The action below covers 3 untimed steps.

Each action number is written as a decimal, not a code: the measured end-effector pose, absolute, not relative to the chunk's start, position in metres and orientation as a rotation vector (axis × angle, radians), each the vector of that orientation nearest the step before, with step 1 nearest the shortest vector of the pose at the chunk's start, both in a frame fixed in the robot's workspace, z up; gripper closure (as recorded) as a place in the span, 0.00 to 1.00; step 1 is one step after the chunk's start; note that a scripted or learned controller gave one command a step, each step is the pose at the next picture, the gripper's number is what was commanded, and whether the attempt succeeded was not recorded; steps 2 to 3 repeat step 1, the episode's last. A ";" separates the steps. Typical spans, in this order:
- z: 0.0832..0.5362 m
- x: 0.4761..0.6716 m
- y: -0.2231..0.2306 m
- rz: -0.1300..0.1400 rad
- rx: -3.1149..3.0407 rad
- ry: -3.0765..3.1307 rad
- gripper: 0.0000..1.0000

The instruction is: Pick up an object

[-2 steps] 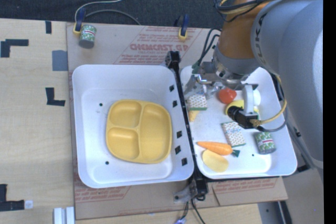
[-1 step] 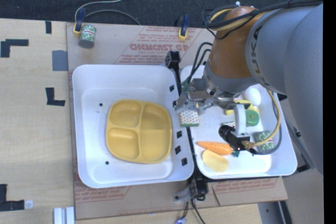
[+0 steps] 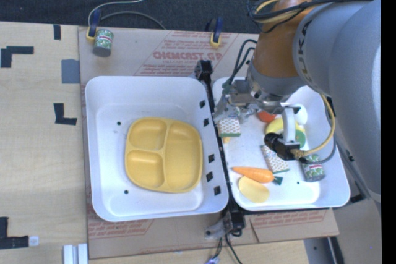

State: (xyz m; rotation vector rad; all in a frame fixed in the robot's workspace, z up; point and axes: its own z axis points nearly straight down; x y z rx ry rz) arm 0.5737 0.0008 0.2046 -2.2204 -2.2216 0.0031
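Note:
My gripper (image 3: 237, 106) reaches down into the top left corner of the right bin (image 3: 334, 195), under the arm's orange band. Just below it lies a small checkered packet (image 3: 230, 127), close to the gripper's tip or touching it; I cannot tell which. Further down lie an orange carrot (image 3: 252, 174) and a pale yellow slice (image 3: 253, 190). A second checkered packet (image 3: 276, 161), a small can (image 3: 314, 170), a yellow-green piece (image 3: 292, 131) and a red piece (image 3: 266, 115) sit to the right, partly under the arm.
The left bin (image 3: 105, 102) holds a yellow divided plate (image 3: 164, 154). A small can (image 3: 103, 42) stands on the cardboard at the back left. Black clips (image 3: 203, 70) join the bins along their shared wall. Cables run behind the bench.

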 end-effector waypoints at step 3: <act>0.249 0.525 -0.008 0.002 -2.220 -2.222 1.00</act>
